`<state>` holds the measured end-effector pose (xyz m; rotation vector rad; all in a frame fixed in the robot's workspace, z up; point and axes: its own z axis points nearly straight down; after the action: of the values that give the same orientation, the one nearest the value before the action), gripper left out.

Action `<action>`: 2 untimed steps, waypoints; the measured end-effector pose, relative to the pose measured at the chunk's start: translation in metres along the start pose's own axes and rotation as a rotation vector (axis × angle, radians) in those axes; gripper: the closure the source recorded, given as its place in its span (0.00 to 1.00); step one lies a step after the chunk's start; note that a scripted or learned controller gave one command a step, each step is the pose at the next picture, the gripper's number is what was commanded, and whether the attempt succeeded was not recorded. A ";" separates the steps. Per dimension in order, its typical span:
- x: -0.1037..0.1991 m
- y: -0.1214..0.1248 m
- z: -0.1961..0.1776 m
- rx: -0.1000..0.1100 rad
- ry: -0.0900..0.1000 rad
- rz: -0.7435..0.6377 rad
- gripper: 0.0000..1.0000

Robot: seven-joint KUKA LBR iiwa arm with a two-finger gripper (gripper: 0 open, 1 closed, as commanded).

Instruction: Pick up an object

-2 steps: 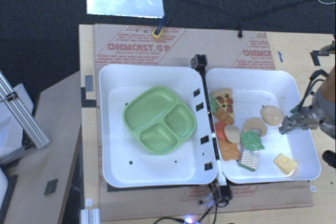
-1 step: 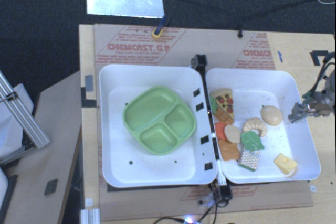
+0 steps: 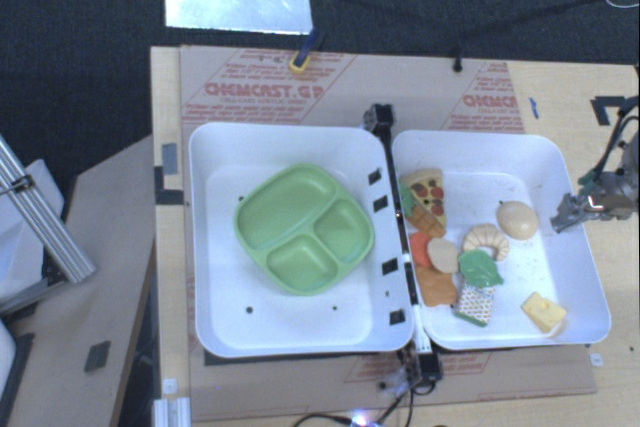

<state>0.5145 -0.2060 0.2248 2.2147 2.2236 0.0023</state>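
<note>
1. Left bin (image 3: 215, 245): green divided plate (image 3: 304, 228).
2. Right bin (image 3: 575, 265): pizza slice (image 3: 424, 193), croissant (image 3: 486, 239), egg (image 3: 517, 219), cheese wedge (image 3: 543, 312), green leaf (image 3: 480, 268).
3. Gripper (image 3: 572, 212) over right bin's right rim, apart from all food; grip state cannot be told.

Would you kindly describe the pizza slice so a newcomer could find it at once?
Look in the right-hand white bin, at its upper left corner beside the divider. The pizza slice lies there, topmost in the pile of toy food. It alone is a yellow wedge dotted with red.
</note>
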 end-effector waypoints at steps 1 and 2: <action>0.058 0.015 -0.007 -0.001 0.002 -0.007 1.00; 0.098 0.033 0.001 0.000 0.002 -0.005 1.00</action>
<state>0.5475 -0.1079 0.2237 2.2103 2.2298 0.0046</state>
